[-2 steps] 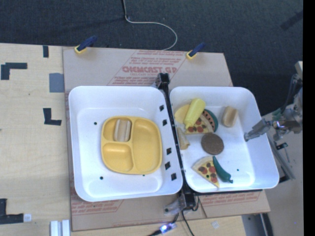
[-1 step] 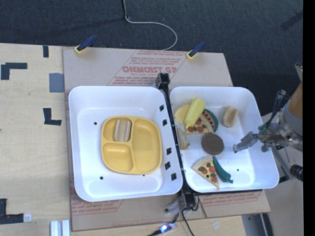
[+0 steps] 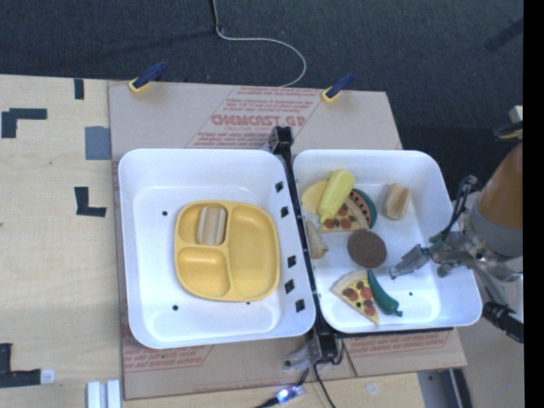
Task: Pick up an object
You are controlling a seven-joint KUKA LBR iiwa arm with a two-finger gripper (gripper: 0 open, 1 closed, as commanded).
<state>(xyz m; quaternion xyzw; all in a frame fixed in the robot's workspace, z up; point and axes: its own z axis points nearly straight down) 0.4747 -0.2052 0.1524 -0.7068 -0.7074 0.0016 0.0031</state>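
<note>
The robot's grey two-finger hand (image 3: pixel 406 266) hovers low, whether released or clenched impossible to tell, over the right-hand shallow white bin (image 3: pixel 429 167), near the round brown toy cookie (image 3: pixel 366 247), a likely target.

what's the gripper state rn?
Gripper: over the right bin, beside the brown disc; nothing seen held; open or closed cannot be told.
</note>
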